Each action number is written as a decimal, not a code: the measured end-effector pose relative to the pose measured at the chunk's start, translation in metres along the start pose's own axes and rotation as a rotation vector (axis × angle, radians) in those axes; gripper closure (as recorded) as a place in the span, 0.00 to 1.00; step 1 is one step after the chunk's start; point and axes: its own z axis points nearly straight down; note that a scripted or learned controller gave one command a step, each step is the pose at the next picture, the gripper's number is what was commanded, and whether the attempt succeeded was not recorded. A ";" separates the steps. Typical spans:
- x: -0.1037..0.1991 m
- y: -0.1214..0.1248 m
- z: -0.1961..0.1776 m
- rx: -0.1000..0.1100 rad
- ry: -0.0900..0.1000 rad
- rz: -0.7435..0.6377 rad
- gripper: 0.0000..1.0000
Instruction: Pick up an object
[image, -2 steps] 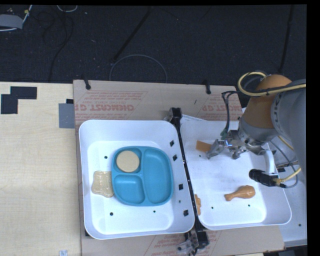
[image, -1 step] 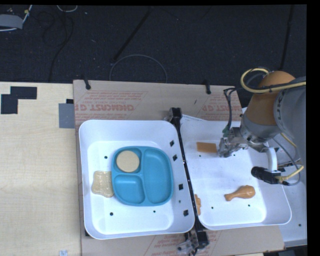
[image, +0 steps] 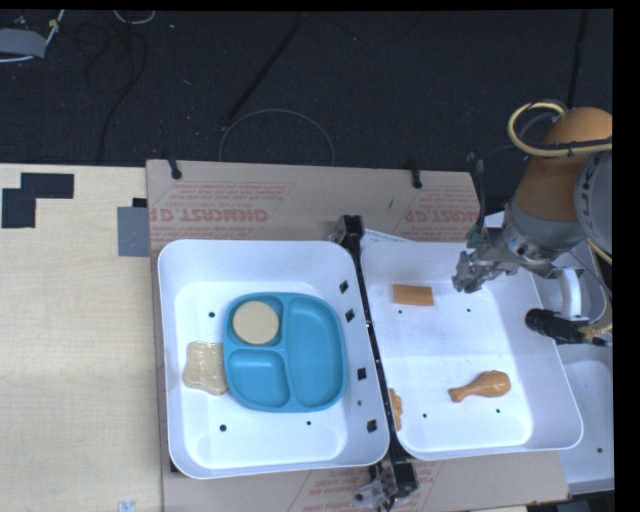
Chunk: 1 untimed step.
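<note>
A small orange-brown block is seen lying flat on the floor of the right bin, toward its upper left part. A toy chicken drumstick is found well apart from the block, lower and to the right of it in the same bin, with its thin end pointed left. A further small orange piece is seen against the bin's left wall, below the block and partly hidden by the divider between the bins.

The gripper is held to the right of the block, near it but not touching it, above the bin's upper edge. Nothing is seen between its fingers; whether they are apart or together cannot be told at this slant. The grey arm with its orange band is seen up and to the right of the block.

To the left of the block, a blue divided plate is set in the left bin, with a round tan biscuit in its upper left compartment. A pale piece of food is laid touching the plate's left rim.
</note>
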 end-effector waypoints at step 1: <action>0.007 -0.004 -0.058 0.000 0.001 -0.001 1.00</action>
